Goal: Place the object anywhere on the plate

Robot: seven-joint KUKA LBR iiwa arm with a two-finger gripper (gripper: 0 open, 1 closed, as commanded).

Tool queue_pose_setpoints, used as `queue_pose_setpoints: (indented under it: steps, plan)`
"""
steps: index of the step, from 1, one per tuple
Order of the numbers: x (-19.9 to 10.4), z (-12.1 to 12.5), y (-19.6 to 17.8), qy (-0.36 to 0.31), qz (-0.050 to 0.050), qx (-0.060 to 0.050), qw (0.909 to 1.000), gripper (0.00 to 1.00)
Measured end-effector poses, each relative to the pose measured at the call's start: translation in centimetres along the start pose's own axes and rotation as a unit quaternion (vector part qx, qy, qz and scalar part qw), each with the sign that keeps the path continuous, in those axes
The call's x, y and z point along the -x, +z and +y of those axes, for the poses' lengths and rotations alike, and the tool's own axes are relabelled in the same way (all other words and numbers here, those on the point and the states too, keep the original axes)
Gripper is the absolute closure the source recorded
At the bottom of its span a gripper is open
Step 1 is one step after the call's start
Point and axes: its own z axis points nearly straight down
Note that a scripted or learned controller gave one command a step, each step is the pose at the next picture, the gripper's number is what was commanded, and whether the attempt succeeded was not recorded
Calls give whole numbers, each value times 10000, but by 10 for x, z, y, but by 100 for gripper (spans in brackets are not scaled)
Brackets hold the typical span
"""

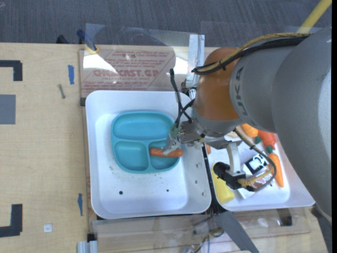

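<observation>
gripper sits low over the blue plate's right edge in the left bin, clasping an orange carrot above the plate's lower-right compartment; right bin crowded with toys; arm reaching in from the right

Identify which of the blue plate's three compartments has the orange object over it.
The lower right compartment, nearest the gripper; the orange object lies over it, while the large top and lower left compartments are bare.
</observation>
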Motion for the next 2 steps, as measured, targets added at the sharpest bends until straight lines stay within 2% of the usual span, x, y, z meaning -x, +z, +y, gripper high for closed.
queue_pose_setpoints:
  steps: [1, 2]
  plan:
    - [-1, 1, -10, -11, 1, 17, 10000, 100]
    - [-1, 1, -10, -10, -1, 10, 10000, 0]
